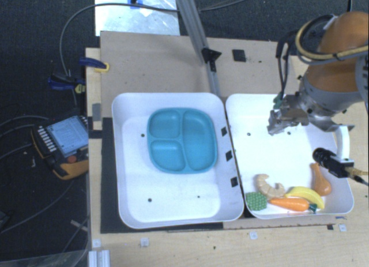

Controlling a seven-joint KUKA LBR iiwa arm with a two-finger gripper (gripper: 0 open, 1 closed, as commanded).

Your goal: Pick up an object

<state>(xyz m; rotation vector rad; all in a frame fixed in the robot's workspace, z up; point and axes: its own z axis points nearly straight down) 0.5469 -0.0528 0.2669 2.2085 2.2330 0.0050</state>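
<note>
Small toy foods lie along the front of the right bin (pixel 248 116): a beige curled piece (pixel 268 185), a green patch (pixel 257 201), an orange carrot (pixel 289 204), a yellow banana (pixel 305 194) and a brown pear-shaped piece (pixel 320 180). My gripper (pixel 281 123) hangs over the back part of that bin, well behind the foods. Nothing shows beneath it but bare white floor.
The left bin (pixel 130 196) holds a blue divided plate (pixel 182 139). A grey pole (pixel 193 23) slants in from the top to the bins' back edge. A black fitting (pixel 331 162) juts over the right bin's right side. Clamps and a device (pixel 63 139) lie left of the bench.
</note>
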